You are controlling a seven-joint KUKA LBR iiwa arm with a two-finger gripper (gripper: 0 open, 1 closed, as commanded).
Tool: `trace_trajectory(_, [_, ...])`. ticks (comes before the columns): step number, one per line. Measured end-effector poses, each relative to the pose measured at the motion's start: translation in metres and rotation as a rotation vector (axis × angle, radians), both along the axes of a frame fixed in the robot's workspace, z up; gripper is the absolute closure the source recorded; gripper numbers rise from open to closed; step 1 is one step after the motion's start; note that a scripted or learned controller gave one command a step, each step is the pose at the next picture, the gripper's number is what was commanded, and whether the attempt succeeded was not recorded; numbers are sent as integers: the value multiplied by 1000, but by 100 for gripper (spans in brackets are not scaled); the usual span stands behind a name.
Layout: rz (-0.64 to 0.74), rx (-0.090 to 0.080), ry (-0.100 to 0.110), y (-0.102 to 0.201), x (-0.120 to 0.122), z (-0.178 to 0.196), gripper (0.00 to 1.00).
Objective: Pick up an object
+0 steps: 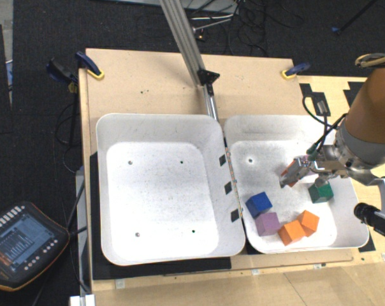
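Your claw (293, 173) is hovering over the middle of the right bin (269, 132), fingers slightly parted and gripping nothing. The blocks are lying near the bin's front edge: blue (259, 203), purple (267, 224), two orange (299, 227), green (320, 192).

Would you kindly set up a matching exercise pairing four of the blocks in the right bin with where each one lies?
Things:
1. blue block
2. purple block
3. green block
4. orange blocks

Places:
A. nearest the bin's front right corner
B. just behind the purple block
C. close beside the tool
D. between blue and orange

Pairs: 1-B, 2-D, 3-C, 4-A
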State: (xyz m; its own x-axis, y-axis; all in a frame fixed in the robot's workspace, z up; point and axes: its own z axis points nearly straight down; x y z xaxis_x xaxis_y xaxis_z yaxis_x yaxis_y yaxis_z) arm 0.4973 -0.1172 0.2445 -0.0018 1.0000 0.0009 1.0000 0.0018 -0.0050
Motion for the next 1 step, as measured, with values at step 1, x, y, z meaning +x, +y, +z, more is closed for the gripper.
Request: trace_trajectory(1, [-2,-1,-5,0,1,2,0])
